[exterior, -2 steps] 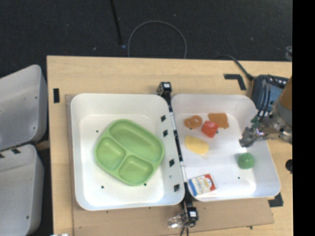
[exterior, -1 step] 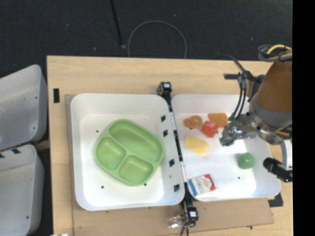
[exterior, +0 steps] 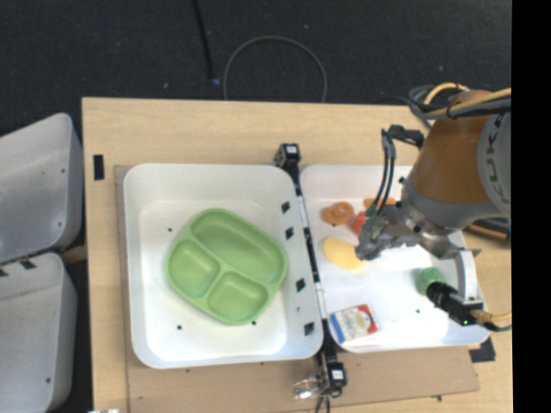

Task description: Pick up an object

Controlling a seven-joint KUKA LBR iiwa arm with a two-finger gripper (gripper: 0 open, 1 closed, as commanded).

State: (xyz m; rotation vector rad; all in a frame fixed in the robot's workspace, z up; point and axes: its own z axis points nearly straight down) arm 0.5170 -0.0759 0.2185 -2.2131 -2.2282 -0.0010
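Dark grey claw [exterior: 368,246]; a pale yellow object [exterior: 343,254] just left of it; an orange ring [exterior: 337,213] up-left; a green object [exterior: 427,278] to its lower right; a red-white-blue packet [exterior: 353,322] below; a light green tray [exterior: 225,266] far left in the white bin [exterior: 138,317].

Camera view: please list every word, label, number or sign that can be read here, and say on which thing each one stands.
No text can be read for certain.
Small packet in the right bin: red and blue print, too blurred to read.
Grey arm: part of large dark letters at the picture's edge, cut off, not readable as a word.
Green divided tray in the left bin: no writing visible.
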